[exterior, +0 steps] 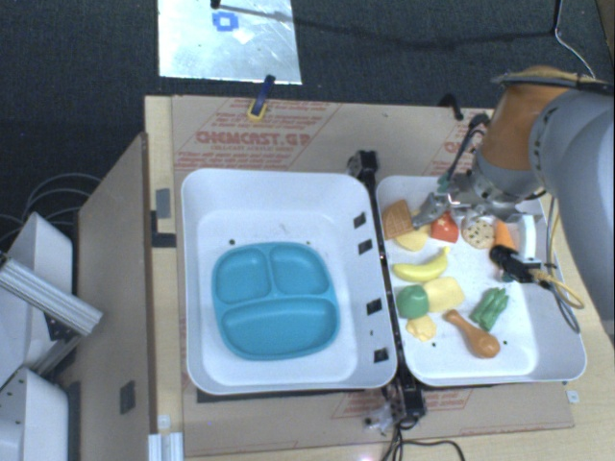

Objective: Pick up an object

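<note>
Camera view from above: two white bins are seen side by side on the worktop (240, 128). The left bin (202, 257) is taken up by a blue divided plate (277, 299), with bare white floor left all round it.

The right bin (553, 339) is crowded with toy food. A yellow banana (421, 268) is laid across the middle, curved, with a green pepper (412, 302) just below it and a pale yellow block (444, 294) touching both. A green bunch of leaves (489, 306) is set further right, and a brown drumstick (470, 334) lies slanted below it. A small yellow piece (421, 328) rests near the inner wall. Toward the far end a tan slice of bread (398, 219), a red piece (444, 228) and a speckled cookie (478, 230) are packed close together.

The gripper (437, 209) is lowered into that far cluster – just beside the bread and above the red piece. Whether it is released or clenched cannot be told, and nothing can be seen held in it.

Open floor in the right bin is found along its near edge and right wall – elsewhere the pieces are touching or nearly so.
</note>
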You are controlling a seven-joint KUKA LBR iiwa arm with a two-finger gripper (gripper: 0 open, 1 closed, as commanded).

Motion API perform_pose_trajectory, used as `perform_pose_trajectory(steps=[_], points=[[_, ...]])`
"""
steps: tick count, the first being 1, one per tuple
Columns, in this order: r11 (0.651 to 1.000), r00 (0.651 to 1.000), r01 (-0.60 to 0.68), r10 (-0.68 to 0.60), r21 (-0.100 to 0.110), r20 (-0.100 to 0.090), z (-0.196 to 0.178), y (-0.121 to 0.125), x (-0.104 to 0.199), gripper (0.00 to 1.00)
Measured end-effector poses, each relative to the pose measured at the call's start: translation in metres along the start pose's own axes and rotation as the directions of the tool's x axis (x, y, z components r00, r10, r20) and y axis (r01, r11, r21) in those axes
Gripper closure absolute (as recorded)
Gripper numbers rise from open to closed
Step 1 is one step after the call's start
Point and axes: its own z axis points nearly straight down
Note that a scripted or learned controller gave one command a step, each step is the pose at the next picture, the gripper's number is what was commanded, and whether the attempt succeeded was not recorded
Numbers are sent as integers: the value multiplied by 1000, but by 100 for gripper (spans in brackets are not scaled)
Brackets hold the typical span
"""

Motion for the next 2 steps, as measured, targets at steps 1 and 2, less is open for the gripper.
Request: perform_pose_trajectory(steps=[1,2], points=[[1000,1000,0,0,1,-1,-11,-1,0,100],[1000,1000,7,-7,-2,-5,-106,-19,86,100]])
